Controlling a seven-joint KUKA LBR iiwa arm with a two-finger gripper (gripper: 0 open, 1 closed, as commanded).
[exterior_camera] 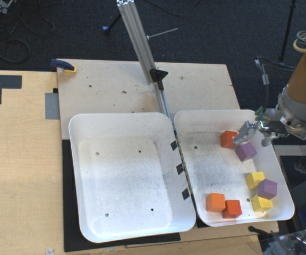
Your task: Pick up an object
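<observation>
Two white bins side by side on the counter [116, 86]. Left bin [89, 129] has only dark specks on its floor. Right bin [195, 121] holds all the blocks.

Arm [296, 97] comes in from the right, orange band up top, grey wrist below. Gripper [255, 130] sits over the right bin's upper right part, tilted down toward the left. One metal finger [243, 133] is visible, angled down-left, tip between the orange-red block [228, 139] and the purple block [245, 151]. Second finger hard to make out, so can't tell how far the fingers are spread. No block is visibly clamped between them.

Orange-red block: upper middle of right bin, just left of the fingertip, touching or nearly so. Roughly cubic, no clear long axis, faces about square to the bin.

Purple block: just below-right of the fingertip, close to the orange-red one, cube-like, rotated so a corner points toward the bin's near edge.

Lower right cluster: yellow block [254, 179], second purple block [268, 188] touching it on the lower right, another yellow block [261, 203] below, against the bin's near-right wall.

Near edge: orange block [215, 202] and red block [232, 209] side by side, touching.

Slanted aluminium bar [138, 36] rises from the back of the counter above the bins' divider.
</observation>
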